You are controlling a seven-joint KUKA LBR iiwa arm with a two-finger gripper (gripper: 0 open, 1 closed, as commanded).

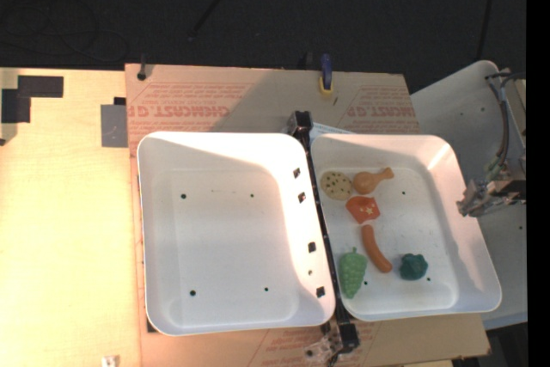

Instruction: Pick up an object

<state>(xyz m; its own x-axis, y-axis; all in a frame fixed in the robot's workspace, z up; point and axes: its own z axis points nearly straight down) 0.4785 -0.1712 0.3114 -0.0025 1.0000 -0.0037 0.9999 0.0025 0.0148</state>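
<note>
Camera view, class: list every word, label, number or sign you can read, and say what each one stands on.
Red print, left patch, on the brown cardboard sheet under the two shallow white bins: upside down, too blurred to read with confidence.
Red print, right patch, same cardboard: upside down and partly cut off, unreadable.
Toy foods: no text visible.

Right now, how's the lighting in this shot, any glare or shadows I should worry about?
In the camera view, strong light washes the left bin nearly featureless, with a slanting shadow across its upper wall; the right bin is evenly lit, so the sausage and green grapes read clearly; the background above the bench is almost black; the gripper at the right edge looks dim and slightly blurred.
</note>
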